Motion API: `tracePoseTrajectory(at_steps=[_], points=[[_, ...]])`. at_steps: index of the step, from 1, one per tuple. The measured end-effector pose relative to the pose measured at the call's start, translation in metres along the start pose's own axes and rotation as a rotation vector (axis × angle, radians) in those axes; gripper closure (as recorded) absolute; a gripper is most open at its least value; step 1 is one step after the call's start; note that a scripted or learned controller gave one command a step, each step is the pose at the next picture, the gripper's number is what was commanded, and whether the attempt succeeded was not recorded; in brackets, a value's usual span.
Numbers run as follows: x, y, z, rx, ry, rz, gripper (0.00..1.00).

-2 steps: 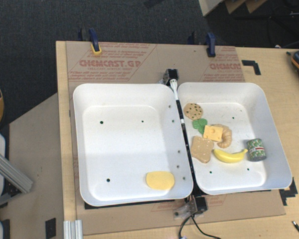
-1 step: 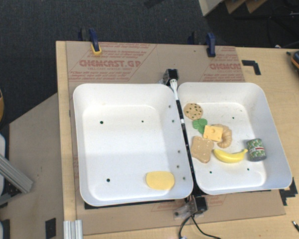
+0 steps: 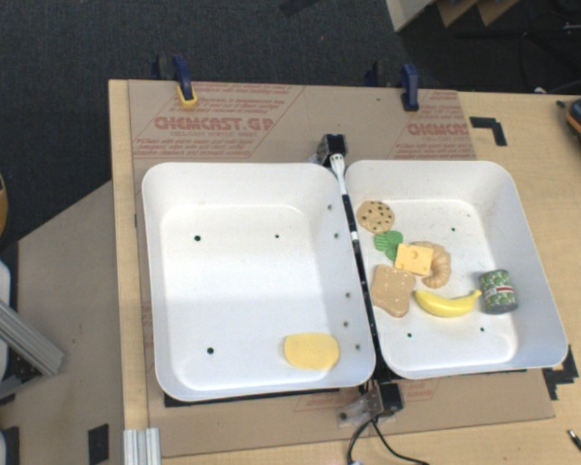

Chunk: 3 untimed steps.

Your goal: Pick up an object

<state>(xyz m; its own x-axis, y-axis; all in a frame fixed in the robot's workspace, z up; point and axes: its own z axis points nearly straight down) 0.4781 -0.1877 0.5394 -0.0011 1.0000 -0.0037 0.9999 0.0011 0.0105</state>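
The right bin (image 3: 523, 260) holds a round cookie (image 3: 375, 216), a green leafy piece (image 3: 388, 242), a yellow cheese wedge (image 3: 413, 258) lying against a tan croissant-like piece (image 3: 439, 267), a slice of toast (image 3: 391, 290), a banana (image 3: 446, 303) and a small green can (image 3: 498, 292). The items cluster in the bin's left and middle part, several touching. In the left bin (image 3: 174, 260), a flat yellow oval piece (image 3: 311, 351) lies alone near the front right corner.
The two bins sit side by side on a cardboard sheet (image 3: 271, 114) held by blue clamps (image 3: 184, 77) at the back. A black strip (image 3: 347, 223) runs along the seam between the bins. Cables (image 3: 368, 424) show at the front edge.
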Motion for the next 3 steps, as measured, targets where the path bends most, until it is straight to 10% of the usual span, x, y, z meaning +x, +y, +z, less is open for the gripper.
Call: tracePoseTrajectory(at_steps=[1,3], points=[[0.087,0.0,0.12,0.023,0.008,-0.008,1.0],[0.091,0.001,0.049,0.003,0.002,-0.002,1.0]])
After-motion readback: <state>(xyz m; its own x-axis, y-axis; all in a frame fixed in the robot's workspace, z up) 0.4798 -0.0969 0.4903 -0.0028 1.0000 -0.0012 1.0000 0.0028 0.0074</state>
